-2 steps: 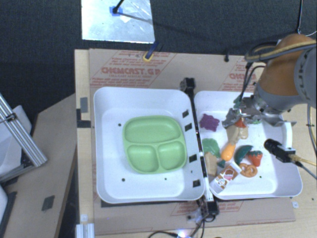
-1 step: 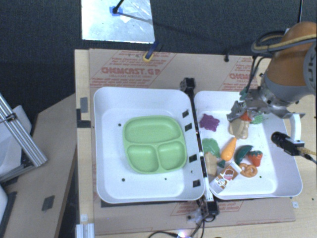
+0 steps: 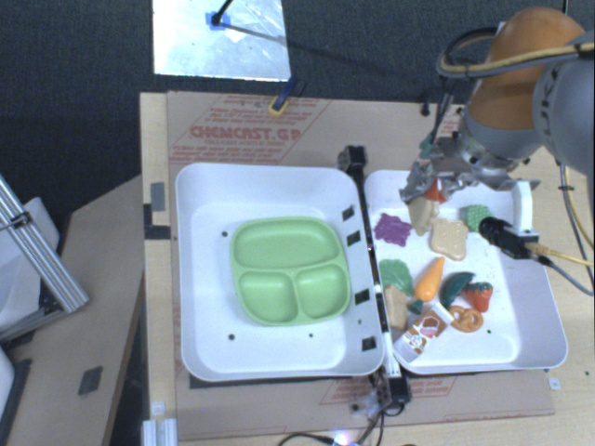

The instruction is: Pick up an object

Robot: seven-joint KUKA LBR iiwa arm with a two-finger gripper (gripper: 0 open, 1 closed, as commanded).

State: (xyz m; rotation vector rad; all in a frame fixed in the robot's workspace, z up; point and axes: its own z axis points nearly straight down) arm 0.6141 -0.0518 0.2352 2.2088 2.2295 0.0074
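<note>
Toy food pile (image 3: 437, 277) in right bin (image 3: 539, 337), centre-right of frame: carrot (image 3: 429, 278), bread slice (image 3: 449, 238), purple piece (image 3: 392, 229). Hand (image 3: 426, 191) low over bin's upper-left corner; finger opening, any hold: cannot tell. Green divided tray (image 3: 286, 269) in left bin (image 3: 200, 249). Desk (image 3: 186, 133) brown board; shiny sheet (image 3: 221, 26) upper left on dark floor.

Left of the gripper (image 3: 429, 191), the left bin (image 3: 200, 249) holds a green divided plate (image 3: 288, 269) with three compartments, lying flat near its middle. A black divider (image 3: 367, 258) with clips runs between the two bins, just left of and below the gripper. Both bins rest on a cardboard sheet (image 3: 242, 130) printed with red lettering, which covers the counter (image 3: 102, 240). Far up and left of the gripper, a shiny silver sheet (image 3: 221, 28) lies on dark carpet (image 3: 65, 72). A yellow clip (image 3: 278, 106) sits at the cardboard's far edge.
</note>
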